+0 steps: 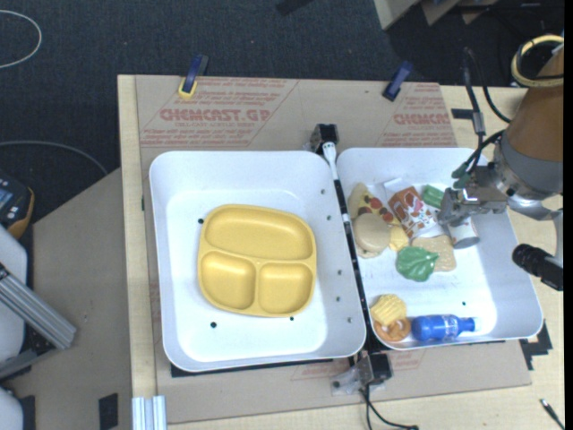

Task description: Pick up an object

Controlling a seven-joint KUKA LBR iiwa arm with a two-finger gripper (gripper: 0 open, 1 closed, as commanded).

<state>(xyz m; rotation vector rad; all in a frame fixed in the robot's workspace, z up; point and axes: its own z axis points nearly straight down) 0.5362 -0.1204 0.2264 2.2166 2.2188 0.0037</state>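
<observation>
Arm comes in from the right, gripper [459, 211] low over the right bin [501, 321], near its upper-middle. Can't tell from here how the fingers stand, or whether they've got anything; the metal bits blur together w/ the clutter under them.

Objects all sit in the right bin: a red-and-white packet [409, 208] just left of the gripper, a green leaf-shaped piece [415, 262] below it, a beige round piece [371, 234] by the bin's left wall, a blue bottle [443, 327] lying on its side near the front edge, a yellow ridged bit [388, 309] touching an orange piece beside it. Left bin [170, 240] has a yellow divided tray [258, 260].

Nearest candidate is prob. the packet or the leaf. Packet looks light, maybe crinkly and slick, so grab across its narrow width. Leaf looks like light, stiff plastic, flat; best pinched at its edges. Bottle is rounder and likely to roll, so take it mid-body, across the axis.
</observation>
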